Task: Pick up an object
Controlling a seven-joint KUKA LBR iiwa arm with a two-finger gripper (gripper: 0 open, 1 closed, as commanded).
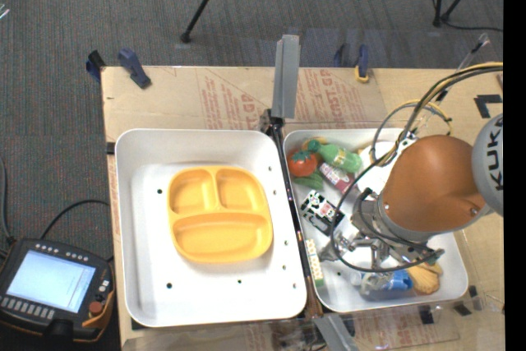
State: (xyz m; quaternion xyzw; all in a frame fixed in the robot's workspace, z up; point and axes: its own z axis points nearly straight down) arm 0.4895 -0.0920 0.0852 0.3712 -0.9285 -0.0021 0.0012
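A yellow divided plate [220,214] lies in the left bin [131,177], while the arm's gripper [370,247] hangs low over cluttered toys in the right bin [456,275].

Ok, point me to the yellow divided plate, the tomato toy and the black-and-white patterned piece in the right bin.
yellow divided plate [220,214]: camera view, on the ridge above its large lower compartment.
tomato toy [302,163]: camera view, its red body.
black-and-white patterned piece [313,205]: camera view, its top face.
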